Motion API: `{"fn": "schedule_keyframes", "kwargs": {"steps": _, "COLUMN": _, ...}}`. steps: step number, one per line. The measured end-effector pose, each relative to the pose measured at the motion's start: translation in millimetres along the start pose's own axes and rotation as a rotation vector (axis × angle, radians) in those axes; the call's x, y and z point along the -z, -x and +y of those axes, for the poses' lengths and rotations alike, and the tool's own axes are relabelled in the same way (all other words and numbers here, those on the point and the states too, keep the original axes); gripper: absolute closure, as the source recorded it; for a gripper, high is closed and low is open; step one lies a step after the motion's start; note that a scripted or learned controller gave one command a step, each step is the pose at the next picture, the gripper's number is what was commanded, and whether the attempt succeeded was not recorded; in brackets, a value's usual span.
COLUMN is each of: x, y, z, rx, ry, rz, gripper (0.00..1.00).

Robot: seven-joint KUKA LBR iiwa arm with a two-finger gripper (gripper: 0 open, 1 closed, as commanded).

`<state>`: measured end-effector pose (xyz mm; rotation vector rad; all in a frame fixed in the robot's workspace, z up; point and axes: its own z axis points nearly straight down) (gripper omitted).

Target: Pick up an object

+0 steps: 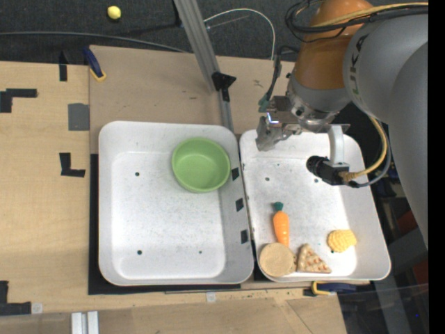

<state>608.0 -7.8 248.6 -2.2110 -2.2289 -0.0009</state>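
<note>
Orange and small, a toy carrot (280,226) with a green top lies in the right-hand shallow white bin (368,207), its leafy end pointing away from the near edge. Just below it, along the near rim, sit a round tan disc like a flat biscuit (277,260), a wedge-shaped pizza slice toy (312,260) beside that, and a yellow ridged piece like a cob of corn (341,240) a little further right. The carrot's tip nearly touches the tan disc.

Over in the left-hand white bin (125,207) a pale green plastic bowl (201,163) rests upright near the far right corner.

From where I stand the grey arm with its orange band (334,26) leans in over the far end of the right bin, and the metal two-finger gripper (270,136) hangs above the bin's far left corner, well apart from the carrot and the other toys. I see nothing between its fingers and it touches none of the objects; whether it is spread or closed I cannot tell.

A small yellow ball (114,12) lies on the dark floor beyond the bench.
</note>
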Motion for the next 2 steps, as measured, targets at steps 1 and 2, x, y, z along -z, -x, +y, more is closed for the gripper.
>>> {"fn": "schedule_keyframes", "kwargs": {"steps": 1, "x": 2, "y": -49, "z": 15, "rx": -0.001, "ry": 0.000, "rz": 0.000, "gripper": 1.00}}
{"fn": "schedule_keyframes", "kwargs": {"steps": 2, "x": -21, "y": -97, "z": 24, "rx": -0.002, "ry": -0.002, "rz": -0.002, "gripper": 1.00}}
